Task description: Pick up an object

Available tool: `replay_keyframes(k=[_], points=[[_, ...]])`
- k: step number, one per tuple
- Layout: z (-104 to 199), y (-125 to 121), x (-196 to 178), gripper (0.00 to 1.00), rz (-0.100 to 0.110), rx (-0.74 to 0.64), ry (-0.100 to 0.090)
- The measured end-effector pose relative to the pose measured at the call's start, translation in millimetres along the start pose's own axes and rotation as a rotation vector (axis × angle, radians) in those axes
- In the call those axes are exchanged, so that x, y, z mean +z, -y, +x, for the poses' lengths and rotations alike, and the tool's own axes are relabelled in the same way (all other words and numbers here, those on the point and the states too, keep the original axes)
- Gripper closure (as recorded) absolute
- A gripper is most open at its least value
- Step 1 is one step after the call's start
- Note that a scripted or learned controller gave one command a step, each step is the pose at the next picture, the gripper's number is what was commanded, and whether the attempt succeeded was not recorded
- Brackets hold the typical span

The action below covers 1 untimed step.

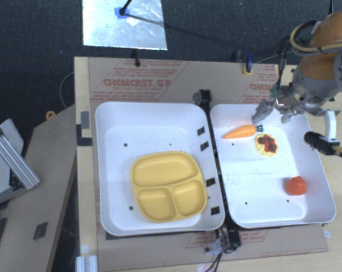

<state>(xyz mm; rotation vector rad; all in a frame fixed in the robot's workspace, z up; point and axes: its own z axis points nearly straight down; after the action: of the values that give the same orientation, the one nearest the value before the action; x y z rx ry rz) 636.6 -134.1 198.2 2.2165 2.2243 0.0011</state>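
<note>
Two bins [159, 113], tray [168, 186], carrot [240, 132], tomato [296, 185]

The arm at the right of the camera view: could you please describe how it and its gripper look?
The arm is grey, with a rounded orange band above the wrist and yellowish cable looped beside it. A thin black cable rises from it. The gripper is pale grey metal, with a small reddish spot near its base.
</note>
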Motion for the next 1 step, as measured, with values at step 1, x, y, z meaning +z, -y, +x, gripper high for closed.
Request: replay_keyframes(k=[1], points=[[4.8,-0.2,61.9,0.0,0.004,-0.001,-0.001]])
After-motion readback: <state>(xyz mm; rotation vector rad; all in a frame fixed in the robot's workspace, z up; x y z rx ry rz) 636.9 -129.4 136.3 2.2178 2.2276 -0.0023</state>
